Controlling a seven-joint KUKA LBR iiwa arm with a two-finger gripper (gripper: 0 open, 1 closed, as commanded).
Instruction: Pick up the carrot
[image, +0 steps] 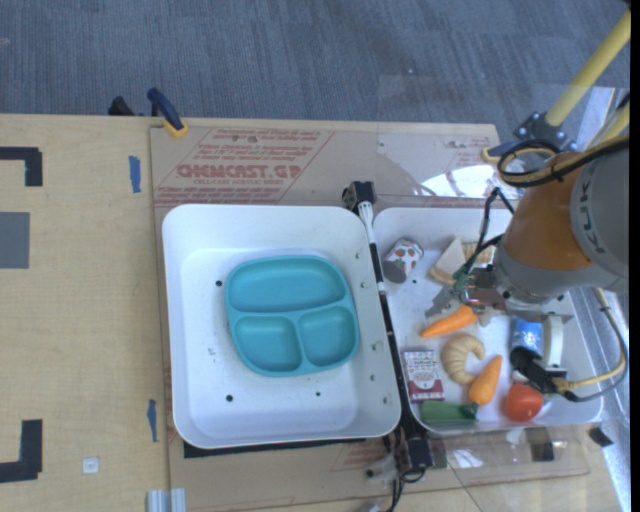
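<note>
Hovering tool (468, 292) right at carrot's (449, 322) upper-right end, long axis running lower-left to upper-right; grip state impossible to tell.

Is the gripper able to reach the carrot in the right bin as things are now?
Probably yes. The gripper is already down at the upper end of the carrot, and nothing lies on top of it. The croissant sits just below it, close but apparently not blocking.
</note>
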